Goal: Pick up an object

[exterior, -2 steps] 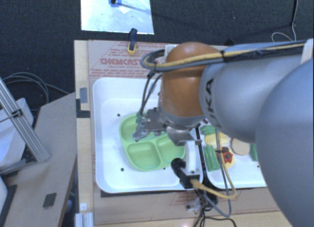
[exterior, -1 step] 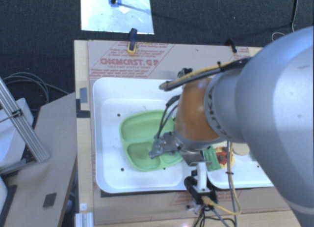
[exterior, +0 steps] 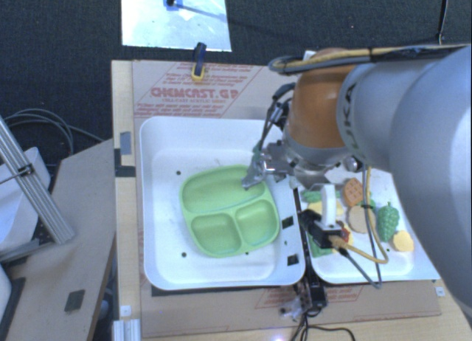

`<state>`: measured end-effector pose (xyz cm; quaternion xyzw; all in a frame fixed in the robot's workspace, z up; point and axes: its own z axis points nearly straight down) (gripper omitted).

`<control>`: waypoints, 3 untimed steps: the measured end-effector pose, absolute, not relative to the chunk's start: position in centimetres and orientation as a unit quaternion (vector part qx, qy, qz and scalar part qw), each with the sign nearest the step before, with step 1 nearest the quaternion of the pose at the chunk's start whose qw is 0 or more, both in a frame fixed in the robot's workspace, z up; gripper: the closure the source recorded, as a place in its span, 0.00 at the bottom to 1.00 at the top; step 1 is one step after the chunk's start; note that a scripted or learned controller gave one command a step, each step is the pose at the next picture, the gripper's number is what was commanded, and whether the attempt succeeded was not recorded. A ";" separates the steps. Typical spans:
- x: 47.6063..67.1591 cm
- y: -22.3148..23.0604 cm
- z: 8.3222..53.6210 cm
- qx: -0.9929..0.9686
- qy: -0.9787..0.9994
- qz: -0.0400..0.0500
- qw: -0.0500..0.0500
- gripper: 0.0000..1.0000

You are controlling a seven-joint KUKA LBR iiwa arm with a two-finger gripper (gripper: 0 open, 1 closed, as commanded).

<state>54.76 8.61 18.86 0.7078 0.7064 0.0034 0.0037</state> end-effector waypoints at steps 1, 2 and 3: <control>48.2 17.6 13.2 0.703 0.711 -0.002 -0.004 0.00; 48.8 23.9 32.2 0.703 0.711 0.010 0.002 0.00; 57.1 21.8 49.9 0.706 0.708 0.010 0.005 0.00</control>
